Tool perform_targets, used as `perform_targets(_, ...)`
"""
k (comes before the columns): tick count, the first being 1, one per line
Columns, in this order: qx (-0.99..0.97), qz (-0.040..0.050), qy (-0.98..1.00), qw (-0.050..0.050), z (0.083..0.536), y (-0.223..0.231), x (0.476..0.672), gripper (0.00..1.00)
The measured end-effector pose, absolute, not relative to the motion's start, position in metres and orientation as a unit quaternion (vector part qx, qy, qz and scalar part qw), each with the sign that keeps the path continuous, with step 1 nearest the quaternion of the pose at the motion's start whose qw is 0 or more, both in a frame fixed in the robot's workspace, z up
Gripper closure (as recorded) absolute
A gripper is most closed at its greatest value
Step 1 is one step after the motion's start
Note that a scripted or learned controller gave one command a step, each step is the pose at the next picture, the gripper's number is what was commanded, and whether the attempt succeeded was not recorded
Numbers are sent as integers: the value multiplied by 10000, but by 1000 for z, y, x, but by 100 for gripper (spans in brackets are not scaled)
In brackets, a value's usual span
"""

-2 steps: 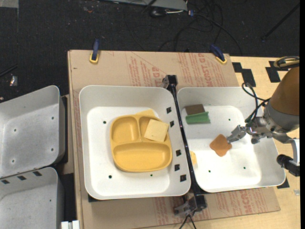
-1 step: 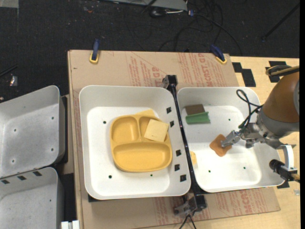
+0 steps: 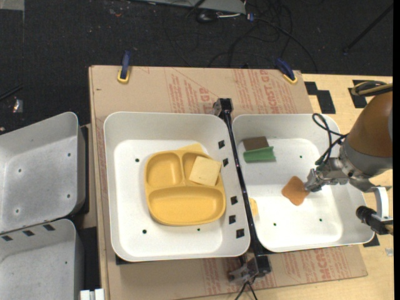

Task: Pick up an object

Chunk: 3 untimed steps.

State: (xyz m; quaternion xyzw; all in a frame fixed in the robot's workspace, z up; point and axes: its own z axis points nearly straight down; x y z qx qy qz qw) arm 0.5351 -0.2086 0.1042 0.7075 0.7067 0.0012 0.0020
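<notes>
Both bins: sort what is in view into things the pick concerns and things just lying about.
In the job:
- gripper, low in the right bin
- orange-brown piece, right at the gripper's tip

Lying about:
- green and brown block, right bin
- yellow divided tray, left bin
- pale block on that tray

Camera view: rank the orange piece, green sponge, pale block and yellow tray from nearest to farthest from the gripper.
From the gripper:
1. Orange piece, right bin, right at the fingertips.
2. Green sponge, right bin's far left corner.
3. Pale block, on the tray's upper right compartment, left bin.
4. Yellow tray, left bin.
</notes>
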Motion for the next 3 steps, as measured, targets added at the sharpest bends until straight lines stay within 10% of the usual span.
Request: perform_targets(3,7041,16,7101,6,215,-139,549,100)
